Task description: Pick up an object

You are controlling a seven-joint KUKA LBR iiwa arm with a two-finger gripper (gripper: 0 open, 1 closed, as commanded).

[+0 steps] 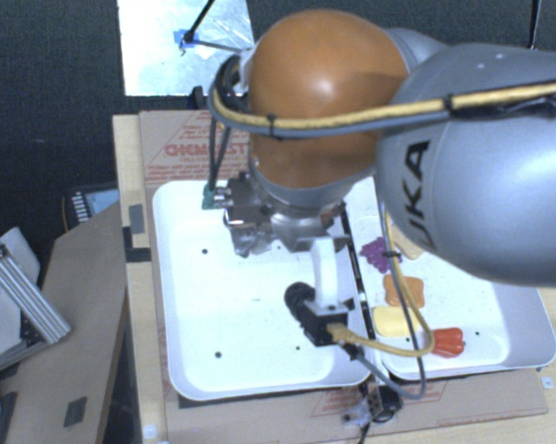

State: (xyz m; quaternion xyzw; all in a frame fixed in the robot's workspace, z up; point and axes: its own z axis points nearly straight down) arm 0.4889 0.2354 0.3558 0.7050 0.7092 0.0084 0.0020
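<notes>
Seen from above at a slant, the grey arm reaches in from the right, its jaws over the upper middle of the left white bin; whether they are open or closed cannot be told. In the right bin, to the lower right of the jaws and apart from them, lie a purple piece, an orange piece, a yellow piece and a red piece.
</notes>
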